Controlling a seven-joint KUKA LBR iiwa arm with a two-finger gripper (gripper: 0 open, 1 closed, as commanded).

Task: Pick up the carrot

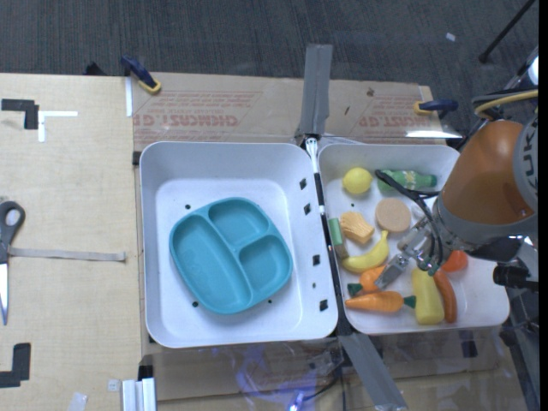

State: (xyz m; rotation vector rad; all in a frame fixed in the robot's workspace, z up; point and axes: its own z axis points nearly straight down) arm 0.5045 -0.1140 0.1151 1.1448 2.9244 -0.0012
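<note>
I am seeing the carrot [375,301] lying along the near edge of the right bin [479,319], its pointed tip facing the divider between the bins. The gripper [396,268] is hanging just above and behind it, beside a small orange piece [372,276] and the banana [368,255]; its fingers are standing slightly parted, released, with nothing between them, and they are not touching the carrot.

To the carrot's right, a corn cob [426,298] and a red-orange pepper-like piece [446,296] are lying side by side. Farther back, I am reading a tan bread slice [356,227], a round tan disc [394,215], a lemon [357,181] and a green item [409,178] near the far wall, partly hidden by the arm. The arm's orange band [484,178] is covering the bin's right portion.

The left bin [163,315] is holding a blue divided plate [229,255] with three compartments, set at a slant. On the bench to the left, I am noting scissors [7,229].
</note>
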